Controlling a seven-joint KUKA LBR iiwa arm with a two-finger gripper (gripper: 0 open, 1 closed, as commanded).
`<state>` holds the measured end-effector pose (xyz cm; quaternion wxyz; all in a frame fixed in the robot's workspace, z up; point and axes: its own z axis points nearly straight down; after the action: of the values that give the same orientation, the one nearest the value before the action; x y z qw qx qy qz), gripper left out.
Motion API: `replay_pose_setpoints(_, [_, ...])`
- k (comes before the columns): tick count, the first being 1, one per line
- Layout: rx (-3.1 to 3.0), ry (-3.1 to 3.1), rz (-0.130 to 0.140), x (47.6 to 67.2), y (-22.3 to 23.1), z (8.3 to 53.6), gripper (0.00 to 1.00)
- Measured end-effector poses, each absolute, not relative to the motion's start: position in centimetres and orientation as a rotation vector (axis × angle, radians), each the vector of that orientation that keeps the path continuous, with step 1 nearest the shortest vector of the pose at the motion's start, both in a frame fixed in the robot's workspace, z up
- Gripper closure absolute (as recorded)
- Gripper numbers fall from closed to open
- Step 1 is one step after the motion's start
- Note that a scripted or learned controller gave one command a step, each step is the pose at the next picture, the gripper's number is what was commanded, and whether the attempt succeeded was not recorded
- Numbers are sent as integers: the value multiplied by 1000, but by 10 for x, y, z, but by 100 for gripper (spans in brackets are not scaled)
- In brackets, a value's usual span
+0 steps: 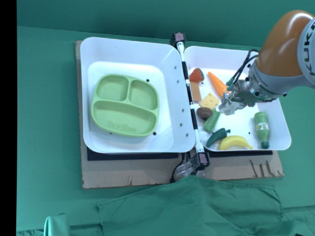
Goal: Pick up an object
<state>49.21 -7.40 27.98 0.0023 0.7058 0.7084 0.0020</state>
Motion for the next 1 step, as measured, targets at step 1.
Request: replay_pose_setpoints(1, [2214,2222,8,516,-17,286,100])
